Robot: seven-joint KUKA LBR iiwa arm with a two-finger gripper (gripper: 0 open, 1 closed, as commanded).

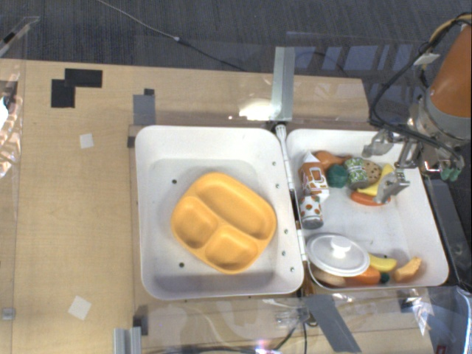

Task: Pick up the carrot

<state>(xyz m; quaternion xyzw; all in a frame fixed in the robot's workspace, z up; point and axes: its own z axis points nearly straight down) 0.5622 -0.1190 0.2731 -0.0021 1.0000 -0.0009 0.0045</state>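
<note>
In the right bin, an orange tapered piece that looks like the carrot lies at the back left, with a dark green lump touching its end. My gripper hangs over the back right of this bin, to the right of the carrot and apart from it. Its metal fingers are spread open. Beneath them lie a speckled green-and-white item, a yellow piece and an orange-red piece. I see nothing gripped between the fingers.
A small sauce bottle lies along the right bin's left wall. A white lidded bowl, a banana, another orange piece and a tan item crowd the front. The left bin holds a yellow divided plate.
</note>
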